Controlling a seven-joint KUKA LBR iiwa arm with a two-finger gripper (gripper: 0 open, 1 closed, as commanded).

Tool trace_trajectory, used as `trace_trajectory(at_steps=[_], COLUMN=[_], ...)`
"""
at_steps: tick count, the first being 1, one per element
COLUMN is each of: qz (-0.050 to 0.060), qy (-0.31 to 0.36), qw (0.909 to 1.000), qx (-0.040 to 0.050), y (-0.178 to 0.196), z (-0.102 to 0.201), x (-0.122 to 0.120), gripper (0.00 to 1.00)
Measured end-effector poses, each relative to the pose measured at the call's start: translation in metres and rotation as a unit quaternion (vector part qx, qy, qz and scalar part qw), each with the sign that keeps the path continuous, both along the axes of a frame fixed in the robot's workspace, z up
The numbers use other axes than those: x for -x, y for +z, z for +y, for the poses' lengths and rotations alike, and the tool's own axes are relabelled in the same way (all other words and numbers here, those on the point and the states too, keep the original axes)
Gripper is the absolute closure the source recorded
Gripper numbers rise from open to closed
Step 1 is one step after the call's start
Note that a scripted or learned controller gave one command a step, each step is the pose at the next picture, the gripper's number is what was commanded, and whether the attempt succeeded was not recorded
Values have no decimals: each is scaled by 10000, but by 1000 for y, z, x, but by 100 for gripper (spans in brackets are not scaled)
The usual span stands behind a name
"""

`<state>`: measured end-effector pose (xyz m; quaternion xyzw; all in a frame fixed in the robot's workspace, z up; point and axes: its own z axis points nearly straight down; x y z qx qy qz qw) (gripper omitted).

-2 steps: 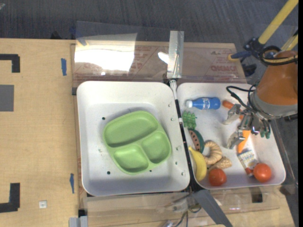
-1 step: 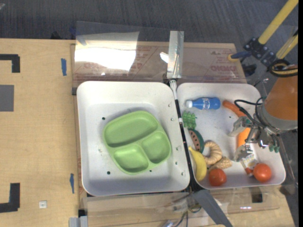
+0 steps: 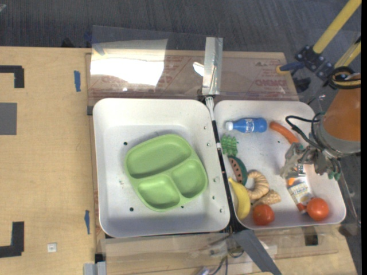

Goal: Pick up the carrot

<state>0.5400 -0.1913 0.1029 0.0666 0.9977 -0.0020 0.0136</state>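
- Carrot (image 3: 284,132) — a short orange piece lying at a slant near the far edge of the right bin (image 3: 266,222), just right of the blue bottle (image 3: 248,125); its right end runs under a black cable and is hard to trace there.
- The gripper (image 3: 299,164) hangs low in the right bin, nearer the camera than the carrot and apart from it. Its metal parts blur together, so whether the pincer is wide or narrow I cannot tell, and nothing is clearly seen between its tips.
- The arm's orange band (image 3: 347,116) is cut off by the picture's right side.
- Just below the gripper lies a small bottle (image 3: 298,189) with an orange-and-white label, partly overlapped by it; the label is too small to read.
- Also in the right bin: two tomatoes (image 3: 263,214) along the near edge, a banana (image 3: 241,198), a tan ring-shaped toy (image 3: 257,183), and a green leafy piece (image 3: 230,145) against the divider — the dark item under it is hard to make out.
- The left bin (image 3: 109,153) holds a green divided plate (image 3: 166,171).
- Both bins sit on a plywood bench (image 3: 43,153) with black and blue tape marks; clear plastic sheeting (image 3: 129,67) glares behind them, and dark grey floor lies beyond.
- A yellow bar (image 3: 338,19) crosses the upper right corner.
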Motion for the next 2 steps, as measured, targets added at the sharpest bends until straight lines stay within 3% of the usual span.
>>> trace_trajectory(at_steps=[1, 2], qz=[8, -33], qy=[0, 2], qw=[10000, 10000], qx=[-3, 7], y=[-1, 11], z=[0, 0], x=[0, -2], gripper=[0, 100])
